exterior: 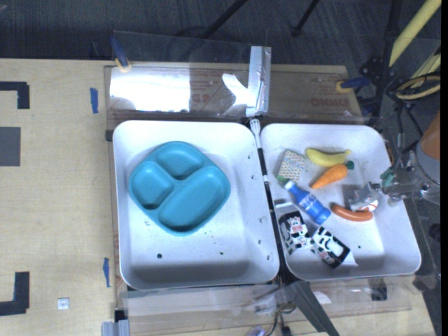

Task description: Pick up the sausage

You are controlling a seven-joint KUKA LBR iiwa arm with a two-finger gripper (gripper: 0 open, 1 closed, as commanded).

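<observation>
The sausage (352, 213), reddish-orange and short, lies in the right bin (399, 254) near its right side, roughly level across the view. My gripper (362, 198) reaches in from the right edge and sits just above and behind the sausage's right half, very close to it or touching it. The sausage still rests on the bin floor.
The right bin also holds a banana (327, 157), a carrot (329, 176), a blue-capped bottle (306, 202), a tan square waffle (292, 165) and a black-and-white cow-patterned packet (313, 239). In the left bin (140, 257) stands a blue divided plate (179, 185).
</observation>
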